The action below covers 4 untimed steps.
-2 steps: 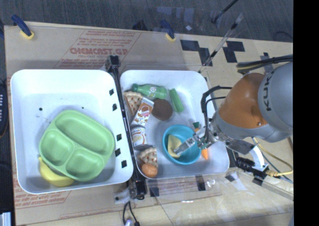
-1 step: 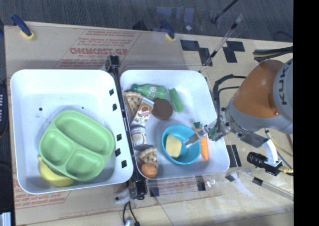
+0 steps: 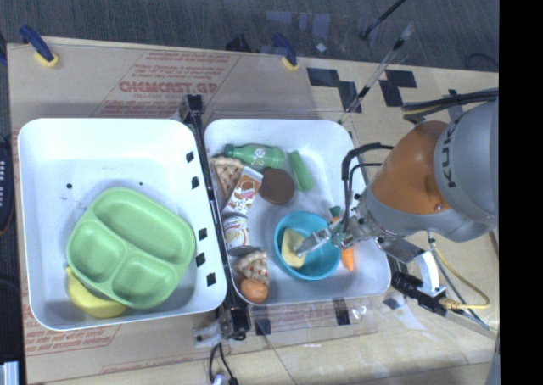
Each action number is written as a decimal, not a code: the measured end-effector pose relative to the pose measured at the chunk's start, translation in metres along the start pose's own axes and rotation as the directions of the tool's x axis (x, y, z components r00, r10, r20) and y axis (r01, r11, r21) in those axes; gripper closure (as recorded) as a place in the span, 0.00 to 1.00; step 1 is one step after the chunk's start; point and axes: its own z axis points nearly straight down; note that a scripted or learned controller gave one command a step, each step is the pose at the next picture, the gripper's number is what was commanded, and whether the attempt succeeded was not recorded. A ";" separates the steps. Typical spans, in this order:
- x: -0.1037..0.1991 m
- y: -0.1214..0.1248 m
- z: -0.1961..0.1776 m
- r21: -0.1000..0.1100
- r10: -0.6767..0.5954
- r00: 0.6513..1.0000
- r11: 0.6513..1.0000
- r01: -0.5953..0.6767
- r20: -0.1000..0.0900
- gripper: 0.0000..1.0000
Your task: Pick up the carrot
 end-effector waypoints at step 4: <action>0.033 0.002 -0.083 0.006 0.597 0.802 0.802 -0.597 0.005 1.00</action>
